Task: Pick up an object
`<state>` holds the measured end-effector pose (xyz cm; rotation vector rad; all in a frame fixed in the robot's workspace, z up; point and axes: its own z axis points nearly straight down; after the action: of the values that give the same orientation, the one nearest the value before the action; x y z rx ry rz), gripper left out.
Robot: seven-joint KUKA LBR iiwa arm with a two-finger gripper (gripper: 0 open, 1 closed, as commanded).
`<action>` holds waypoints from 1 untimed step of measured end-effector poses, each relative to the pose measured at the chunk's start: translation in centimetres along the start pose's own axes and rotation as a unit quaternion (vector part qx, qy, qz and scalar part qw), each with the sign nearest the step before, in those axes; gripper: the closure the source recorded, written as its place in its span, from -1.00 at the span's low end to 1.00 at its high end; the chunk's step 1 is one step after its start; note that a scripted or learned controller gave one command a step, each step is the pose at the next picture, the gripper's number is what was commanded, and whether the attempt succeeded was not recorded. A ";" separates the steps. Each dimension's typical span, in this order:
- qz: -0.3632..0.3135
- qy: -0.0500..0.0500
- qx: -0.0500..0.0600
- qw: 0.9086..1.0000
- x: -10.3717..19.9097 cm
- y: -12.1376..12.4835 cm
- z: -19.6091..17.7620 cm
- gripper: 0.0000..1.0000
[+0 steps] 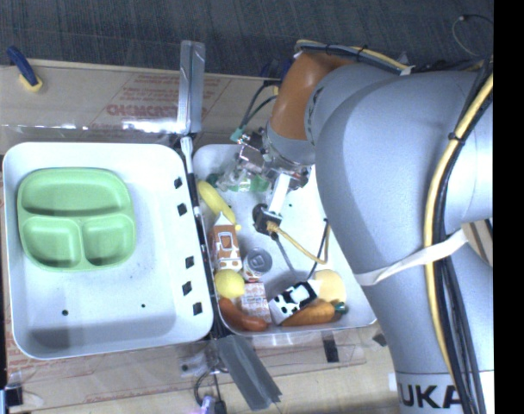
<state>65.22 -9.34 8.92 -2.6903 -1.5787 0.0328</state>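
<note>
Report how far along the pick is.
Done: the gripper is down in the right bin, at its far end near the banana. In hand: nothing visibly held. Left: grasping and lifting an item; the lemon and carrot lie untouched, and the green tray sits in the left bin.

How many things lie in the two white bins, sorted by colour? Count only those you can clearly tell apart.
Green: 1, the divided tray in the left bin
Yellow: 3, the banana, the lemon and a pale round fruit
Orange or red-brown: 3, the carrot, a sausage-like piece and a small carton
Silver: 1, the can
Black and white: 1, the cow-patterned item
Total: 9
</note>
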 end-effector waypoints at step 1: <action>-0.004 0.001 -0.003 1.000 0.2 0.1 -0.6 1.00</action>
<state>65.42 -9.18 9.54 -2.6882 -1.5914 0.0263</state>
